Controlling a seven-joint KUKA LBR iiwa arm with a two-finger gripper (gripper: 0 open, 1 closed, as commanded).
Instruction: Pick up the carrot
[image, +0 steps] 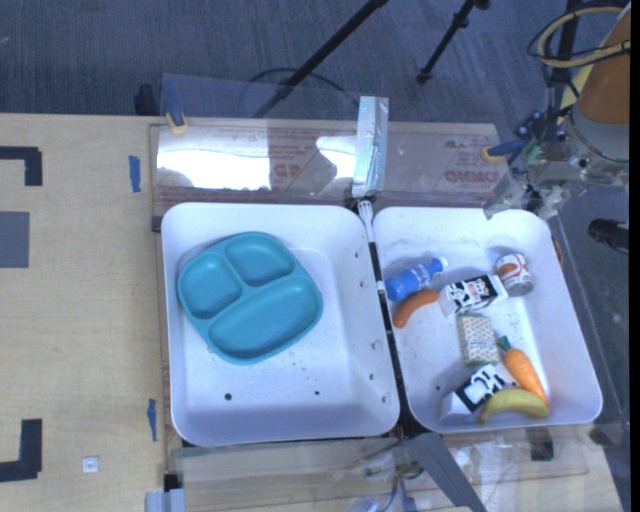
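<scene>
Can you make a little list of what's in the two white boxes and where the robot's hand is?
left bin: blue divided plate
right bin: carrot, banana, blue bottle, red can, two black-and-white cartons, sausage, wrapped snack bar
carrot: near the right bin's front right, next to the banana
gripper: above the right bin's far right corner, away from the carrot

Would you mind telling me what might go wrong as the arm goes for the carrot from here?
1. The carrot lies packed between the banana, a cow-print carton and a patterned packet, so the hand may well catch a neighbour.
2. An orange sausage-shaped item beside the blue bottle could be mistaken for the carrot.
3. The carrot sits near the bin wall, limiting clearance.
</scene>
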